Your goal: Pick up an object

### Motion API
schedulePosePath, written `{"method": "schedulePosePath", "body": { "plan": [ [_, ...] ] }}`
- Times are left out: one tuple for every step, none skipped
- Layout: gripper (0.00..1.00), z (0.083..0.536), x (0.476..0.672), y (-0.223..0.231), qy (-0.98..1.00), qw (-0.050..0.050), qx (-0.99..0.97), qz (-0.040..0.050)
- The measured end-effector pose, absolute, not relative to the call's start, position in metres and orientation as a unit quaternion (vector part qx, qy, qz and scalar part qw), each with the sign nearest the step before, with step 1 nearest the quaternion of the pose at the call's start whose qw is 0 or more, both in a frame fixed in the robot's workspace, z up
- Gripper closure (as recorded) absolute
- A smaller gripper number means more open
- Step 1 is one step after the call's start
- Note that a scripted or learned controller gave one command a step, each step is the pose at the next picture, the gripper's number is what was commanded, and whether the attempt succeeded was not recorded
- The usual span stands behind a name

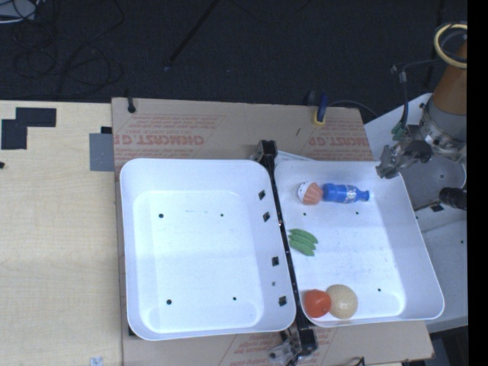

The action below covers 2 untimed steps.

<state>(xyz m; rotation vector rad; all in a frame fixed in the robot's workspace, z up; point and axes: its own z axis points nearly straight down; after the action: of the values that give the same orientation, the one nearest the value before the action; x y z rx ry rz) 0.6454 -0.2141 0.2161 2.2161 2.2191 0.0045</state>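
A table carries 2 white bins; the right bin (412, 235) holds a green pod (303, 241) at 9 o'clock, a blue bottle (345, 194) at 12, and 2 balls at 6. The fingers (387, 165) hover at 1 o'clock outside the rim, their opening impossible to tell. A descent here would likely strike the rim and miss the bottle.

Right bin (415, 242) holds bottle (345, 194), pod (303, 241) and two balls (330, 302).

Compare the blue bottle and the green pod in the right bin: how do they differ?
The blue bottle is longer and thicker; the green pod is small and flat. The bottle lies level across the view near the bin's far side; the pod lies slanted near the divider, mid-bin. The bottle is beside a small orange-and-white thing; the pod lies alone. Both lie in the right bin.
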Motion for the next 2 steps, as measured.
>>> {"method": "schedulePosePath", "body": {
  "plan": [
    [1.00,0.1808,0.5944,-0.1311,0.709,-0.005,0.706,-0.0014],
    [0.00,0.1826,0.5969,-0.1352,0.707,-0.001,0.707,-0.0007]
  ]
}}
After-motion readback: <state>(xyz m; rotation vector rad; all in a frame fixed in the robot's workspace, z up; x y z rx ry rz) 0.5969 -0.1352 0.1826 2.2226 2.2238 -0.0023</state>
